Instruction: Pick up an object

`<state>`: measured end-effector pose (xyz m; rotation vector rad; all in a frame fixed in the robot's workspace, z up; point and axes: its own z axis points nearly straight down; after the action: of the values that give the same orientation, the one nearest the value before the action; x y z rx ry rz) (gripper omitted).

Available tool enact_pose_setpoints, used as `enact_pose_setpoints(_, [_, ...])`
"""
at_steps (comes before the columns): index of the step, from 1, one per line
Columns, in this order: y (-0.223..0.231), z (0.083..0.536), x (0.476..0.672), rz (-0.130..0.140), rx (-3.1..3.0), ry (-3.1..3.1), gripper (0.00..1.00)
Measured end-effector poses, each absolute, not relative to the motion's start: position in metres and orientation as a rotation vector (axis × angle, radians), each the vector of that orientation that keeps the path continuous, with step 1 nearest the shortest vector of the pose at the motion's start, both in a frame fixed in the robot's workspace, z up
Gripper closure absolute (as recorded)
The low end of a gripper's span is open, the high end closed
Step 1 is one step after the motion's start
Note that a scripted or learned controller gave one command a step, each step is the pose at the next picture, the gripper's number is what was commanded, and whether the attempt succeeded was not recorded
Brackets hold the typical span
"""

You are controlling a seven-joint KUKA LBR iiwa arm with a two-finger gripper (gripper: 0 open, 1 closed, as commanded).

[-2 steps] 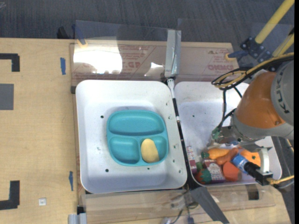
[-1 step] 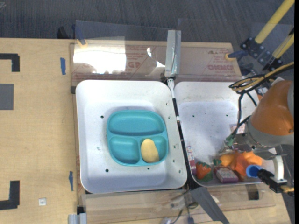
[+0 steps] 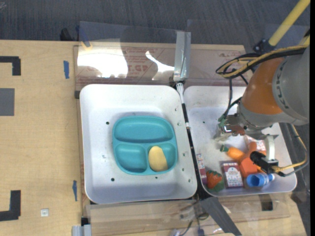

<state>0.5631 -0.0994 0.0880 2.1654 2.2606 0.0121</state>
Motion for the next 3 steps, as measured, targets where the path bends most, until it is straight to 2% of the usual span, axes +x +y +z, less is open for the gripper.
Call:
enact_pose_setpoints(1, [-0.156, 0.091, 0.483, -0.005, 2.134, 2.309, 1.00])
enact_pose_setpoints(2, [-0.081, 0.185, 0.525, 0.007, 2.217, 2.223, 1.00])
enact_pose_setpoints(3, [-0.084, 0.182, 0.522, -0.004, 2.226, 2.221, 0.00])
